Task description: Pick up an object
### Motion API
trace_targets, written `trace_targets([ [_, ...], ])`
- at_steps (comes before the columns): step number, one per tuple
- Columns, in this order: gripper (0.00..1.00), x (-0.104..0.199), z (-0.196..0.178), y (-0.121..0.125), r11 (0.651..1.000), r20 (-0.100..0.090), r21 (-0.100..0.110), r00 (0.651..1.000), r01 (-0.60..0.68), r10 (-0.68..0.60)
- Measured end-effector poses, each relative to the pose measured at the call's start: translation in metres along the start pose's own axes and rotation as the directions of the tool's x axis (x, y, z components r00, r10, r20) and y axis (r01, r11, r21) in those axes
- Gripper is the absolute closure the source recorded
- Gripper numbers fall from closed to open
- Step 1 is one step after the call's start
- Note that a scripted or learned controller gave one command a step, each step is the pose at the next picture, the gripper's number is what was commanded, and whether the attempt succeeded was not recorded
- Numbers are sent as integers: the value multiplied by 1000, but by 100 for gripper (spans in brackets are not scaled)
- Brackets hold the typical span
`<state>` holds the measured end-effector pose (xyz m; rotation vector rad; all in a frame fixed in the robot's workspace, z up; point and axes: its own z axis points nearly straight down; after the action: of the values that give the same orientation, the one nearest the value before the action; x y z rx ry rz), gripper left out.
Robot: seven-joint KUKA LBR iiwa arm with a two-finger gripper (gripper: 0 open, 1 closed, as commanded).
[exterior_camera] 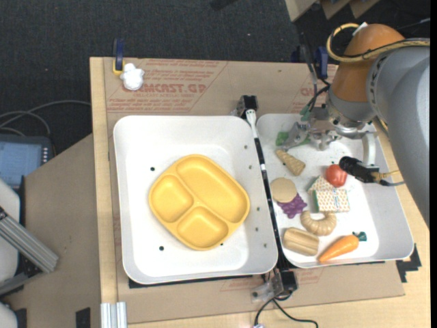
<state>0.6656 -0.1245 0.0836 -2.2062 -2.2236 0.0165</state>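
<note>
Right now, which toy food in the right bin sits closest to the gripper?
The small green piece at the bin's top left, just beside the gripper. The cone-shaped piece lies further down; the carrot is farthest.

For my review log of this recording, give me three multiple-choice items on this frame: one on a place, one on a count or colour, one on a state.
1. Where does the yellow divided plate lie?
A. left bin
B. right bin
C. on the cardboard

2. How many compartments does the plate have?
A. two
B. three
C. five

3. How does the toy carrot lie?
A. gripped in the hand
B. on the plate
C. loose on the right bin's floor

Key: 1 A, the plate sits in the left bin. 2 B, its ridges mark off three wells. 3 C, the carrot rests near the front edge of the right bin, far from the hand at the bin's back.
</note>
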Motion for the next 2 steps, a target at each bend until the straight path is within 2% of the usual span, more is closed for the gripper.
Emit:
trace_targets([
  [1,0,30,0,-3,1000,3,5,1000,-6,6],
  [2,0,-10,0,-61,1000,-2,-8,1000,-11,11],
])
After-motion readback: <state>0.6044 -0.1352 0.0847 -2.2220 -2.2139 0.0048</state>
